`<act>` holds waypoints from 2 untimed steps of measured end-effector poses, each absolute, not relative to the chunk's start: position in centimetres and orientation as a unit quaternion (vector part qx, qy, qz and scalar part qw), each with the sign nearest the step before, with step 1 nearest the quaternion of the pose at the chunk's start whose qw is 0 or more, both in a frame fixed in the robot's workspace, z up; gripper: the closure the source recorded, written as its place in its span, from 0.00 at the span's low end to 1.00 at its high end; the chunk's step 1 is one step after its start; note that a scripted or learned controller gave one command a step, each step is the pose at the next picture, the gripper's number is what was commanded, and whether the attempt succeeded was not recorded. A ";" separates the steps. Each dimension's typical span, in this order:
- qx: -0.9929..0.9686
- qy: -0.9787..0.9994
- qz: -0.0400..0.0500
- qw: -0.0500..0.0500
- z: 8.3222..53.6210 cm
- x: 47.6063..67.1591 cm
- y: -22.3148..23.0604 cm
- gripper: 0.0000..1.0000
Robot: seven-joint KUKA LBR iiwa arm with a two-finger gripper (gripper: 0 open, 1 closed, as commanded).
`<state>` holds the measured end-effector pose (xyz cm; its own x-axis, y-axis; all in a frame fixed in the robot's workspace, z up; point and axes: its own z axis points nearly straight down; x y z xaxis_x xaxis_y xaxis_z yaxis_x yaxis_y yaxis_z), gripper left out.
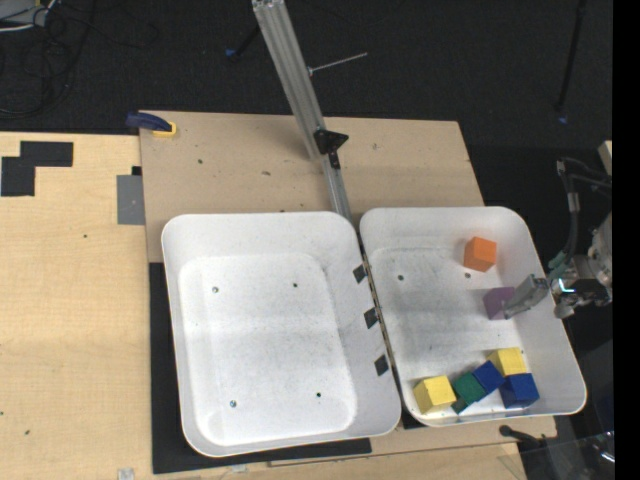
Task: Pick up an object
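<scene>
The right white bin holds several small blocks. An orange cube lies near its far right side, and a purple block sits just below it. Along the near right edge cluster a yellow block, a green block, a blue block, a second yellow block and a second blue block. My gripper reaches in over the bin's right rim, its tip right beside the purple block, touching or nearly so.
The left white bin stands beside the right one, joined by black clips at the shared rim. A slanted aluminium rail rises behind the bins. A blue and yellow clamp sits at the bench's far left corner.
</scene>
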<state>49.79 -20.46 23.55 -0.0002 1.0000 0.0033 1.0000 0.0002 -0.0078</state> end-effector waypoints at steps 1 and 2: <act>-0.708 -0.707 0.000 0.002 23.8 49.9 -20.5 0.00; -0.707 -0.707 0.002 0.004 17.4 49.8 -20.8 0.00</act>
<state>49.79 -20.84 17.37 0.0007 1.0000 0.0034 1.0000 -0.0006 -0.0090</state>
